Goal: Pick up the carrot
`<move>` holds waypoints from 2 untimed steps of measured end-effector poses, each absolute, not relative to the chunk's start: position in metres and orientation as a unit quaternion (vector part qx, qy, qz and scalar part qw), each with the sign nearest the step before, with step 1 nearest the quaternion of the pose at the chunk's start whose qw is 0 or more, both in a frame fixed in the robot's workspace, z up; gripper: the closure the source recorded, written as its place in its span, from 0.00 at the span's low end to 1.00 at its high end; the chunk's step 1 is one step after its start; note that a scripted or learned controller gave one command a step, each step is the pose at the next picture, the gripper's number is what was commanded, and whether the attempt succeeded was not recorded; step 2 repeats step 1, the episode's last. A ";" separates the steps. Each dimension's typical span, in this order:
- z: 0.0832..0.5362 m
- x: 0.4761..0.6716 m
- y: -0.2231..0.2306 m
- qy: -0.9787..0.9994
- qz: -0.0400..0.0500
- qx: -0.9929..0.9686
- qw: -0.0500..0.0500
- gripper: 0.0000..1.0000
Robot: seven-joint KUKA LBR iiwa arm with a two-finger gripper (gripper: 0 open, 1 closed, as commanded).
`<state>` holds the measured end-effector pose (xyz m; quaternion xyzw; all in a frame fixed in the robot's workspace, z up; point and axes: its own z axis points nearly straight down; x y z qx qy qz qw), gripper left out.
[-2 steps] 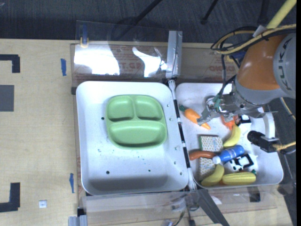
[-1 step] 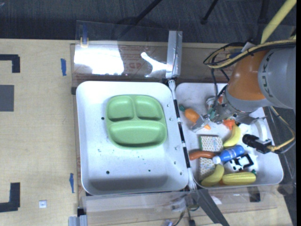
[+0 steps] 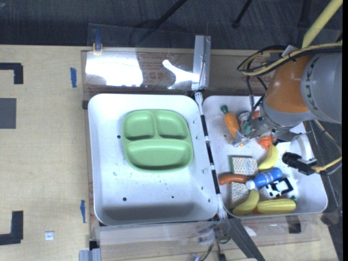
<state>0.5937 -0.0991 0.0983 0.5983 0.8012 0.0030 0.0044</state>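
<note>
A pale wooden bench [image 3: 38, 145] marked with black squares meets dark grey carpet [image 3: 81, 4] along its far edge.

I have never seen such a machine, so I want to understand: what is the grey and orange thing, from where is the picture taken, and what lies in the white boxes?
One camera looks down at a slant on a bench with two white bins. The grey and orange thing is a robot arm; its gripper hangs beside the carrot in the right bin, among toy foods such as a banana. The left bin holds a green divided plate. I cannot tell whether anything is held.
</note>
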 end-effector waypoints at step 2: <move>0.174 0.627 -0.074 0.746 -0.013 0.665 -0.015 1.00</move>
